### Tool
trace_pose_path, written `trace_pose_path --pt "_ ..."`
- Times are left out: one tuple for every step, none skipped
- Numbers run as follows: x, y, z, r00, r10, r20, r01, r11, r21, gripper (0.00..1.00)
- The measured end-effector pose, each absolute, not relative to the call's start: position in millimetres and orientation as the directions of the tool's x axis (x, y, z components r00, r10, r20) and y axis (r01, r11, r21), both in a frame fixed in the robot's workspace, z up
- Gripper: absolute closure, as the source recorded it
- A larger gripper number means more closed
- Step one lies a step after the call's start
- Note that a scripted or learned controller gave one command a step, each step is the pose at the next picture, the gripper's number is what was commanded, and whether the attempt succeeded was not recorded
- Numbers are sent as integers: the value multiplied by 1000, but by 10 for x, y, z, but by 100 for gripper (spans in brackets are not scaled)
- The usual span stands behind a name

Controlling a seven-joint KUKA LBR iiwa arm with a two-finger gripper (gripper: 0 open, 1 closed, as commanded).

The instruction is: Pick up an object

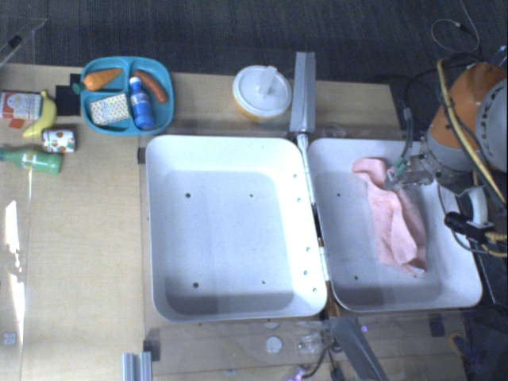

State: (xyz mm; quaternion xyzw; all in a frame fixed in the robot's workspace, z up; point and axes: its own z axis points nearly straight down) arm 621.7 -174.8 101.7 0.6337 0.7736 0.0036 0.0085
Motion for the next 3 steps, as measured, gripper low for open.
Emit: trace_pose_path --pt "6218 -1748 1019 -197 980 -9 980 197 17 0" --pt "6497 -1380 886 -433 901 -6 901 433 8 0" --pt "6605 -1316 885 -540 842 -2 842 540 -8 0"
